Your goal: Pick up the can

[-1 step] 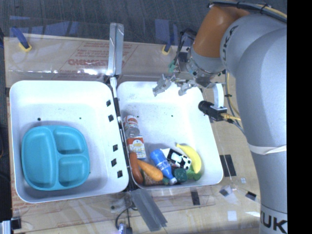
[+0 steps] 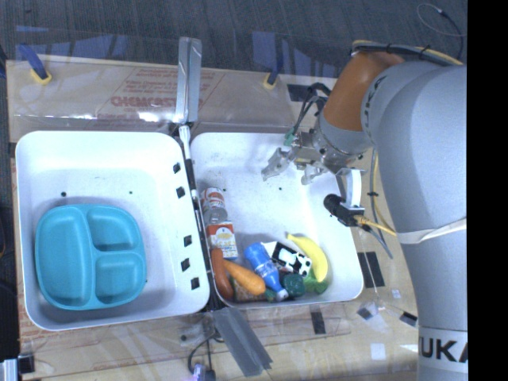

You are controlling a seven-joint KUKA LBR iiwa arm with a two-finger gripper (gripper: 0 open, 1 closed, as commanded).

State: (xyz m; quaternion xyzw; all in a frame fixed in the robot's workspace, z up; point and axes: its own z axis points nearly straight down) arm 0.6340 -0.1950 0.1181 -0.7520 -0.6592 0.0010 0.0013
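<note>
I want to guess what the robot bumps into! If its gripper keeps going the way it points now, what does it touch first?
The gripper seems to point down into the right bin, so it would probably meet that bin's bare white floor first. The can lies off to the side, by the divider. Depth is hard to judge here.

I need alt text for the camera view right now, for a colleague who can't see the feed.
The arm's end effector hovers over the right bin's far end, holding nothing, well apart from the can lying along that bin's left wall among a carrot, banana and blue bottle. The left bin holds a blue divided tray.
</note>
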